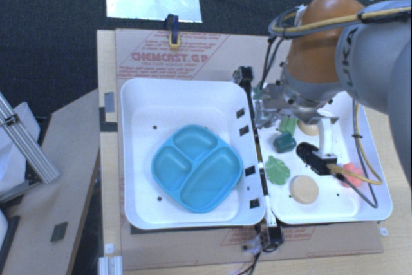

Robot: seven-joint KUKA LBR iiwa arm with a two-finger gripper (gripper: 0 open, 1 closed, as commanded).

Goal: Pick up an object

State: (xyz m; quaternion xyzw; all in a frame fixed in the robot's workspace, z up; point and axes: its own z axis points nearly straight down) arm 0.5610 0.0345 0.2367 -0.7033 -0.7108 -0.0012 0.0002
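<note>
Reaches in from the right with the grey arm [380, 55], elbow high, the orange band [322, 35] bulging above the wrist and the wrist aimed steeply down into the right bin [370, 206]. Hangs the gripper [278, 114] low over that bin's rear left corner, close by the divider between the two bins, mostly hidden under the wrist. Cannot tell open from closed at this slant, nor anything held. Just beside the gripper, partly covered: a small green piece [288, 124]; just in front of that, a teal block [283, 142]. Further forward on the bin floor: a green leaf-shaped piece [278, 170], then a beige round disc [304, 189] near the front wall. Off to the right, a pink item [351, 172]. In the left bin [132, 138], well apart from the gripper: a blue divided plate [196, 168], flat on the floor and turned at a slant. Under both bins, a cardboard sheet [167, 55] with red lettering, on the counter [71, 138].
</note>
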